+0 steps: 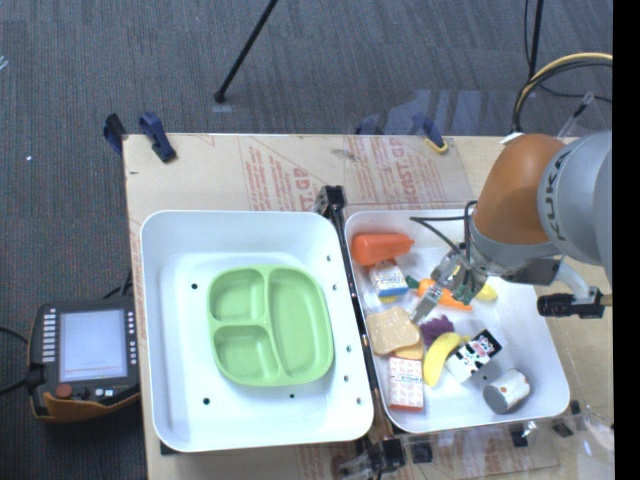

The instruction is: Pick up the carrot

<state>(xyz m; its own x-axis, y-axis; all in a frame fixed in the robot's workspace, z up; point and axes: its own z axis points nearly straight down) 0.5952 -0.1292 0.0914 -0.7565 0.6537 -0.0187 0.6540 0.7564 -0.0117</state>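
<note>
Tool (443,290) low in right bin (545,353), over the carrot (434,293) beside bread slice (391,329); finger state can't tell. Green tray (270,325) in left bin (175,268).

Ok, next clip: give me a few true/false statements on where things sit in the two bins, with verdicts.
1. The green divided plate lies in the left bin. True.
2. The banana lies on the green plate. False: it lies in the right bin, beside the slice of bread.
3. The gripper is over the right bin, at the small carrot. True.
4. The grey can stands in the left bin. False: it lies in the right bin's near corner.
</note>
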